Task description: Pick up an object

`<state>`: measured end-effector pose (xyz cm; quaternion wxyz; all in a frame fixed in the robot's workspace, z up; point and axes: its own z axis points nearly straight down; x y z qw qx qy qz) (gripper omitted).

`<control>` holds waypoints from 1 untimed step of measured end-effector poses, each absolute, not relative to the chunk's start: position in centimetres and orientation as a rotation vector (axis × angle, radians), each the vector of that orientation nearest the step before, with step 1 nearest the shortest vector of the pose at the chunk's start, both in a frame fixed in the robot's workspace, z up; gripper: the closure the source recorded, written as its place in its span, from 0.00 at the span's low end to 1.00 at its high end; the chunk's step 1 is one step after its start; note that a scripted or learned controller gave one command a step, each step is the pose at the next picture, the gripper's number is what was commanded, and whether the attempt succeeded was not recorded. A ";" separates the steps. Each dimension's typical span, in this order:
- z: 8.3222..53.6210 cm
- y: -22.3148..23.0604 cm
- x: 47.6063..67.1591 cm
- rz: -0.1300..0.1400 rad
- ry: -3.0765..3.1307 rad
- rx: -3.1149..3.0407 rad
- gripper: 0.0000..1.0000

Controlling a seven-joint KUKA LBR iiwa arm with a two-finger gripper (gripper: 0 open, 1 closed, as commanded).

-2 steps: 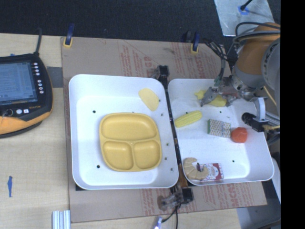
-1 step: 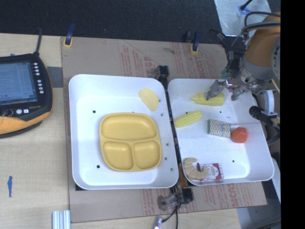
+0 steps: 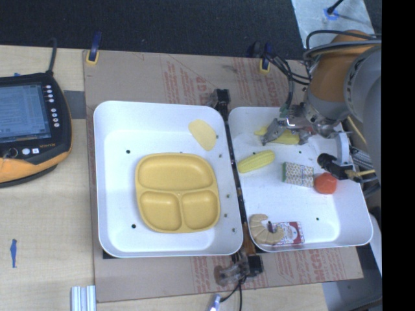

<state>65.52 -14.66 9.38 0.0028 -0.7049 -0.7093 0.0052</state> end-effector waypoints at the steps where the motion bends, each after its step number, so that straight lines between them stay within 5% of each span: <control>1: 13.5 -19.0 65.7 0.002 -2.223 -2.223 0.00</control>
